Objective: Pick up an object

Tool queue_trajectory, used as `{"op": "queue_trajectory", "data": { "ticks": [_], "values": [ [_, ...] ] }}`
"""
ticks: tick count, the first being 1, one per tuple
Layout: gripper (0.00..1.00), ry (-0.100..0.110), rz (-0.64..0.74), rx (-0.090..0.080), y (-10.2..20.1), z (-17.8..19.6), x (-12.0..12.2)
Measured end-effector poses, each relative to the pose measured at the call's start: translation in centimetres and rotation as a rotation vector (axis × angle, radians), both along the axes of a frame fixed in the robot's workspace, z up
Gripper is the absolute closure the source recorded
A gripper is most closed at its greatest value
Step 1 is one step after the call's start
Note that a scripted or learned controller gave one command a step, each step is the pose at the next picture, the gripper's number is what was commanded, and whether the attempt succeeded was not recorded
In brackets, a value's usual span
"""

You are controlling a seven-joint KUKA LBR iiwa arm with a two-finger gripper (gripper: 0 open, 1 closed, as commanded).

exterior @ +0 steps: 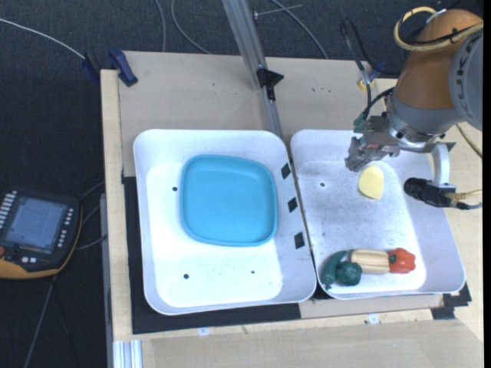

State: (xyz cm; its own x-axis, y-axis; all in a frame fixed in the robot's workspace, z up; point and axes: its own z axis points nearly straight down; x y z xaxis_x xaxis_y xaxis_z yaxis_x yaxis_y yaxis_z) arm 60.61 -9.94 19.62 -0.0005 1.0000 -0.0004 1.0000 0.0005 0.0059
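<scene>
We see the gripper (359, 159) hanging just beside the yellow piece (372, 182) in the right bin (337, 205); we cannot tell its grip.

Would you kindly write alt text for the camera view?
A grey robot arm's gripper hovers beside a pale yellow rounded object in the right white bin, where green, tan and red toys lie near the front. The left white bin holds a square blue plate.

We see a tan wooden bench (199, 90). Two shallow white bins sit directly on it side by side, touching: left bin (153, 205), right bin (430, 244). Black mat (136, 313) shows under the left bin's edge.
</scene>
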Motion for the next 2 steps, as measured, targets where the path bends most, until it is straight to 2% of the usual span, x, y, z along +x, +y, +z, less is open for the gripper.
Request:
{"op": "queue_trajectory", "data": {
  "ticks": [1, 2],
  "values": [
    [1.00, 0.001, 0.000, 0.000, 0.0, 4.3, 0.1],
    [1.00, 0.006, 0.003, 0.002, 5.4, 3.3, -0.4]
  ]
}}
